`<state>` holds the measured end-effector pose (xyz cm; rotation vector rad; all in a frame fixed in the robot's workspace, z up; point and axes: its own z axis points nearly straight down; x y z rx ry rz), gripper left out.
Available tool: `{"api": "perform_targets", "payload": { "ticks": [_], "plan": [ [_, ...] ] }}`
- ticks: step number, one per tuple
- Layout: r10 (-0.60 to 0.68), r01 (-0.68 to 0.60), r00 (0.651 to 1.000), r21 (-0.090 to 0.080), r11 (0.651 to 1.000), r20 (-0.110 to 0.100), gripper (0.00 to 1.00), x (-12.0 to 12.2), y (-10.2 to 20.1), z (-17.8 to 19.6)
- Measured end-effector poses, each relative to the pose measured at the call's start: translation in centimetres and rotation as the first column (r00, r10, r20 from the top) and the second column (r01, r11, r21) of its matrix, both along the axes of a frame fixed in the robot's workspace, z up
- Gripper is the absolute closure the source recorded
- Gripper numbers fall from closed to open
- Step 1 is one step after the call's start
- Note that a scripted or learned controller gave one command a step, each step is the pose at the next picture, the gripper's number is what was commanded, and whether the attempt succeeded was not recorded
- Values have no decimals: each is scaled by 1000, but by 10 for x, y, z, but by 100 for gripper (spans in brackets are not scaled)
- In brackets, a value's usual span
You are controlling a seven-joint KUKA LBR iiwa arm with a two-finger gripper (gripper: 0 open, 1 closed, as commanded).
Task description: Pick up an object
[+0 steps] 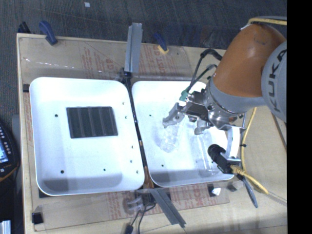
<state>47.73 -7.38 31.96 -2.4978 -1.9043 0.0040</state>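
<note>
Scanning from the left, I am seeing the left bin (48, 96) carrying a dark grey ridged tray (91, 122) near its middle — nothing over there is being touched. Moving across the divider, the right bin (146, 101) is holding a clear plastic object (168, 141), hard to make out against the white floor, lying roughly in the middle of that bin. The gripper (184, 118) is hovering just above and to the right of it, and its fingers are standing spread apart, with nothing between them. I am judging the pick as not yet made — the arm is positioned over the bin, but the clear object is still resting on the floor, so lowering, closing and lifting are all remaining.
</note>
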Motion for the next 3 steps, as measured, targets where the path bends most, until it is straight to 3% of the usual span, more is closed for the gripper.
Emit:
{"api": "perform_targets", "payload": {
  "ticks": [1,2,3],
  "plan": [
    [40,-40,999,-1,999,0,0,16,-102,-5],
    [-206,206,978,1,978,-3,0,0,-41,-8],
    [-347,347,938,1,938,5,0,15,-71,97]
  ]
}}
